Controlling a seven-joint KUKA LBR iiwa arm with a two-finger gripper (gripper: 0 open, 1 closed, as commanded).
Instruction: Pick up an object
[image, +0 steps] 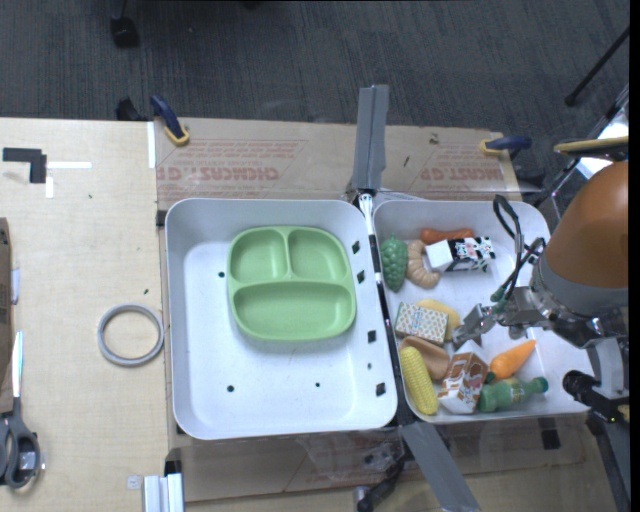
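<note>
Toys are heaped in the right bin (520, 215), at the lower right of the frame. The claw (472, 326) is seen low over the middle of that heap, reaching in from the right; whether it is apart or together cannot be told. A cracker box (421, 321) lies just left of it, a carrot (514, 358) just right. A green tray (291, 282) is seen in the left bin (200, 380).

The arm (590, 250) at the frame's right is grey with a broad, rounded orange band — black cables loop beside it, and the gripper (478, 325) is metallic grey.
</note>
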